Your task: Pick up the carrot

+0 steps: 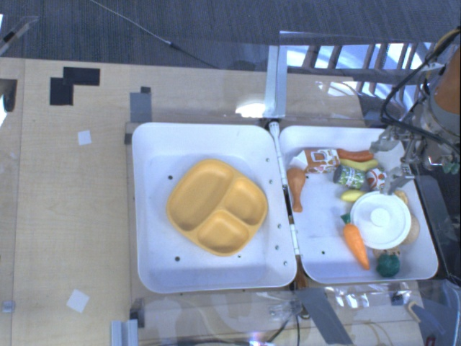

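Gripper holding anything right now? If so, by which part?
Nothing held. The gripper sits above the right bin's far corner; the carrot lies untouched beside the white lid.

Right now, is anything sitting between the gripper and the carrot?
Yes. The gripper hovers at the right bin's upper right; the carrot lies lower down. The white round lid sits between them, touching the carrot's right side.

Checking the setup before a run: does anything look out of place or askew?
Nothing stands out. The carrot lies intact in the right bin beside a white lid; the yellow plate sits flat in the left bin.
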You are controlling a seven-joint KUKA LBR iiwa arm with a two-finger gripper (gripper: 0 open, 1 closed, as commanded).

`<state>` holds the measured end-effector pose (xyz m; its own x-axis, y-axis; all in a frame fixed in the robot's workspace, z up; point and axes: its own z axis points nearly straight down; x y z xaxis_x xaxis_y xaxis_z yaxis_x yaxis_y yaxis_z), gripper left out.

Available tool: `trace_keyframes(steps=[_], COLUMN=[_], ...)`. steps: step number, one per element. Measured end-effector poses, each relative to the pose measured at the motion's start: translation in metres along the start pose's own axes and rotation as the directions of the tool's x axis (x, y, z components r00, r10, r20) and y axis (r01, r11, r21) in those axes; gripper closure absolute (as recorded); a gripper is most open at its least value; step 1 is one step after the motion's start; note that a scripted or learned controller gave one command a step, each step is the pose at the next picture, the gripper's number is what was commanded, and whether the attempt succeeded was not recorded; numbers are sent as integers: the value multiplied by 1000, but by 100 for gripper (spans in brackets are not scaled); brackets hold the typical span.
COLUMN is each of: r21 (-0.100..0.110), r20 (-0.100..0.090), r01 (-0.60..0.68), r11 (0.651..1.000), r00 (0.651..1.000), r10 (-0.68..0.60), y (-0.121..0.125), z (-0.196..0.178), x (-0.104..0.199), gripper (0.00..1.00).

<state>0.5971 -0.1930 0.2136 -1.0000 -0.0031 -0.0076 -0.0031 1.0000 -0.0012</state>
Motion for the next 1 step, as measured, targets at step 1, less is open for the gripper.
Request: trace_keyframes(steps=[1], r21=[1], r20=[8], r01=[-102], r11=[995], r00=[995], r10=[102], y=[21], z=[123], x=[55], gripper=[0])
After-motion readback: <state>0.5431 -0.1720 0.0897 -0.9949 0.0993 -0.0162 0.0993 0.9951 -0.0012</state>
